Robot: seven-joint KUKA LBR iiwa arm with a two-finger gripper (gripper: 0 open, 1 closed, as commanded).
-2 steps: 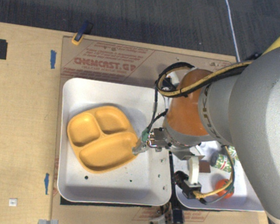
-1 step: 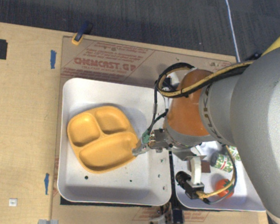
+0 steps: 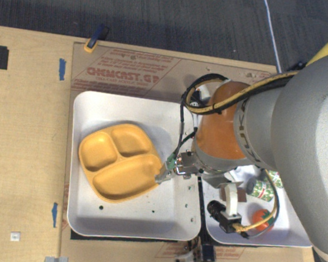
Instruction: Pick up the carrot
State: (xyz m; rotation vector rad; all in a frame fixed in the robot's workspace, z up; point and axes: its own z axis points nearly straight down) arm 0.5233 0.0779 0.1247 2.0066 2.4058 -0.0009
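An orange-red piece that looks like the carrot [image 3: 258,218] lies in the right bin [image 3: 293,235], partly hidden behind a yellow cable and the arm. A green and white thing [image 3: 262,189] lies just above it. My gripper [image 3: 167,170] hangs low over the left bin [image 3: 89,109], its tip at the right rim of a yellow divided plate [image 3: 119,160]. It is well to the left of the carrot, and nothing shows in its grasp.
The big grey arm and its orange band [image 3: 223,132] cover most of the right bin. The yellow plate fills the middle of the left bin. A cardboard sheet [image 3: 126,72] lies under both bins, with a blue and yellow clip [image 3: 96,38] at its far edge.
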